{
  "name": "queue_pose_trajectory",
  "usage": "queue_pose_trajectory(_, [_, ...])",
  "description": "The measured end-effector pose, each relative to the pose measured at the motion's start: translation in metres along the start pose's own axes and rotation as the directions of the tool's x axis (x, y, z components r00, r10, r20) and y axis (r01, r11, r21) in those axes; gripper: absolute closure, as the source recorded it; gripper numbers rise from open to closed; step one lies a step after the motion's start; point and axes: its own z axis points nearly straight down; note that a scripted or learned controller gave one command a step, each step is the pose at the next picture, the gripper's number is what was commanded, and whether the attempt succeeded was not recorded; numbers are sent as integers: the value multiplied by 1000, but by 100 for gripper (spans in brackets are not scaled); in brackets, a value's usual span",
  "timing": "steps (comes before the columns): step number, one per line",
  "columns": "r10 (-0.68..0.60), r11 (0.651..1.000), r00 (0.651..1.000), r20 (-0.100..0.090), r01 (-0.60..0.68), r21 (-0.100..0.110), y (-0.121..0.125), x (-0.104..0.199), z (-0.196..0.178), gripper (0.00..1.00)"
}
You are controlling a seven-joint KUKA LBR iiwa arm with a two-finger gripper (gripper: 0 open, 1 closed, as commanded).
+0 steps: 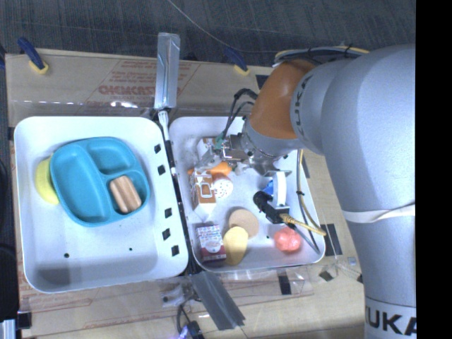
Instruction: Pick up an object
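My gripper (220,149) hangs low over the upper left part of the right bin (308,258), with the grey arm and its orange band reaching in from the right. Just below the gripper lies a small orange piece (220,168), very close to it; I cannot tell whether they touch. Under that sit a white dotted ball (223,188) and a brown-and-white carton (203,189). Lower in the bin are a tan round disc (244,221), a yellow egg-shaped thing (236,243), a dark red packet (210,241) and a pink-red fruit (288,241).
The left bin (92,267) holds a blue divided plate (88,182) with a brown bun (125,193) in its right compartment. A yellow thing (45,181) pokes out from under the plate's left edge. A ridge with black clips separates the two bins.
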Motion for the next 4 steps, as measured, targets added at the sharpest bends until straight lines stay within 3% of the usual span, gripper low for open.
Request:
queue_pose_trajectory(1, [88,996,996,8,-88,-12,-56,2,-2,0])
queue_pose_trajectory(2, [-45,999,999,6,45,6,8,5,2,0])
queue_pose_trajectory(3, [-94,995,996,4,94,25,34,61,-86,0])
queue_pose_trajectory(4, [-60,997,998,5,60,38,18,17,20,0])
